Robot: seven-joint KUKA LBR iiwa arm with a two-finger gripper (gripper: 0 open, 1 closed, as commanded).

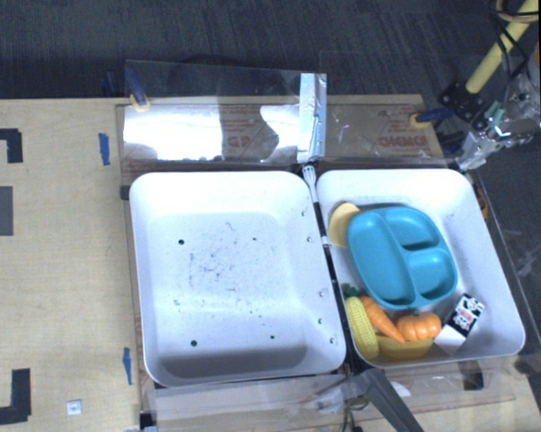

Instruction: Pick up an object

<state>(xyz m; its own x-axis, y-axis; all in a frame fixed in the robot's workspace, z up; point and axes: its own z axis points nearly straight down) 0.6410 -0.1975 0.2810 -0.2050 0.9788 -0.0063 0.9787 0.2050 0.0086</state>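
Camera view: gripper (500, 123) up at far right, state impossible to tell; blue tray (403, 255) down-left, long axis slanting toward near-right.

Blue divided tray (402, 254) lies in right bin (493, 247) above orange carrot (407, 325).

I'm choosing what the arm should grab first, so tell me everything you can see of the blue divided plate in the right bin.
The blue divided plate is glossy turquoise, plastic by its look, with rounded corners and raised ridges splitting it into compartments. It lies face up, slightly tilted, in the middle of the right bin. Its upper left edge overlaps a yellow piece; its lower edge sits against the orange carrot. Nothing lies in its compartments.
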